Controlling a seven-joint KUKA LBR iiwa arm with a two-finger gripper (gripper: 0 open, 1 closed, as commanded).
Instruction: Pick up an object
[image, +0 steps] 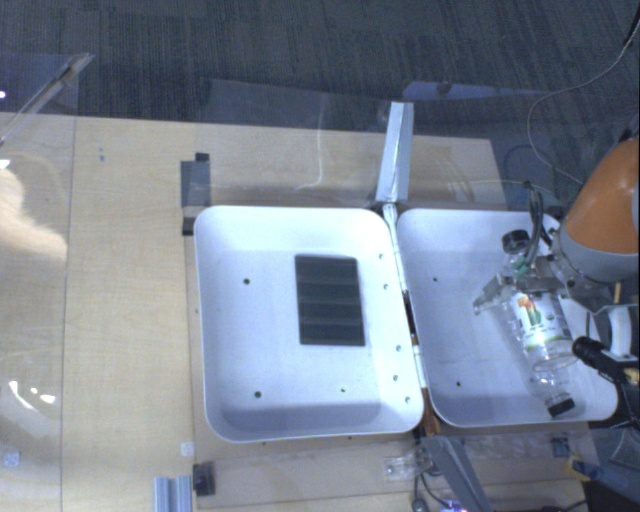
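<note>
- Grey and orange mark the arm (605, 215), which enters from the right edge and bends down over the right bin (450, 300).
- Orange band sits high at the right, above the wrist; the wrist hardware descends toward the bin's right half.
- Gripper (520, 285) hangs low over the right bin, directly above the upper end of a clear plastic bottle (540, 345). Metal parts and glare overlap there; whether it is spread or clamped cannot be determined.
- Clear plastic bottle lies on its side on the floor of the right bin, near the right wall. It runs at a slant, with its dark cap toward the near right corner and its other end under the gripper. A label with green and red marks wraps its middle.
- Left half of the right bin is bare white floor, giving open room between the bottle and the divider.
- Left bin (230, 300) holds a dark ribbed rectangular block (330, 300) lying flat near its centre, well apart from all four walls.
- Both bins sit side by side, rims nearly touching, on a light wooden bench (110, 330).
</note>
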